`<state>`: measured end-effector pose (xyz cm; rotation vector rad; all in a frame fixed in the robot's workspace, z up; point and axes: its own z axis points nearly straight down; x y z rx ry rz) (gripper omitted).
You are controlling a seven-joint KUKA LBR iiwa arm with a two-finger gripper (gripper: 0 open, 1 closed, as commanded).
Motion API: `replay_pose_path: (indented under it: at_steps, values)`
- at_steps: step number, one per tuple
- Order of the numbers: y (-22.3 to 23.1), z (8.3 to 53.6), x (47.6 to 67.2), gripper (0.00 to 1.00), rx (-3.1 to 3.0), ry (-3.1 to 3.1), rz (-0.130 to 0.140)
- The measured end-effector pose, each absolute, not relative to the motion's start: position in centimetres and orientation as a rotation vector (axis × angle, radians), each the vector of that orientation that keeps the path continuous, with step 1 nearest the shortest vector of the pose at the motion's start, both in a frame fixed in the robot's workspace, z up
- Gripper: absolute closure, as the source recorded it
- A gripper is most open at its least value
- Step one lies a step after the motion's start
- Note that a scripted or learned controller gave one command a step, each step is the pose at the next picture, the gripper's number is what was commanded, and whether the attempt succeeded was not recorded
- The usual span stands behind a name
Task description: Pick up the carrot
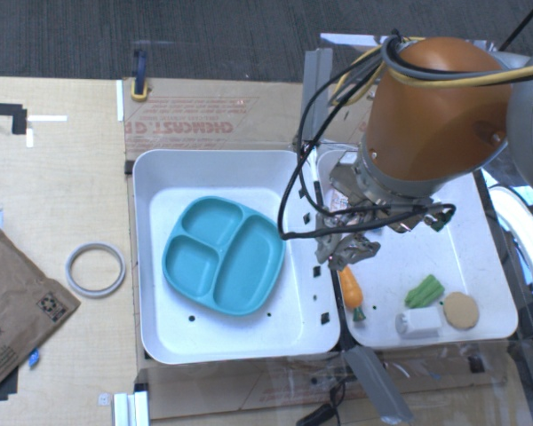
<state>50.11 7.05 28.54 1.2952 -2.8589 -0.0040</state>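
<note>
The arm (pixel 444 105), with its broad orange band, is the biggest thing in view and hangs over the right bin (pixel 489 322), one of two white bins standing side by side; the left bin (pixel 151 238) holds a single blue divided plate (pixel 224 256) with three compartments. Below the orange band, the gripper (pixel 348 248) sits low over the near left part of the right bin, just above the carrot (pixel 350 289), but its tips are lost among cables and dark metal, so whether it is apart, together or clamped on anything cannot be told. The carrot lies on the bin floor against the left wall, its orange body showing clear below the gripper, with a small green bit at its near end. Judged from this, the pick is not done: the carrot looks to be resting on the bin rather than lifted, and closing on it and raising it are left. The right bin also holds one green leafy piece (pixel 424 291), one round tan piece (pixel 462 311) like a biscuit, and one small white block (pixel 418 324), all near each other toward the near right. On the bench to the left lie one roll of tape (pixel 96 268) and one brown cardboard box (pixel 13 313).
</note>
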Motion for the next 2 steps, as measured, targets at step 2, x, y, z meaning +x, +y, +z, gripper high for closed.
replay_pose_path:
  at_steps: [2]
  values:
    - [4.5, 38.7, 51.8, 1.00, 1.673, -2.662, -0.005]
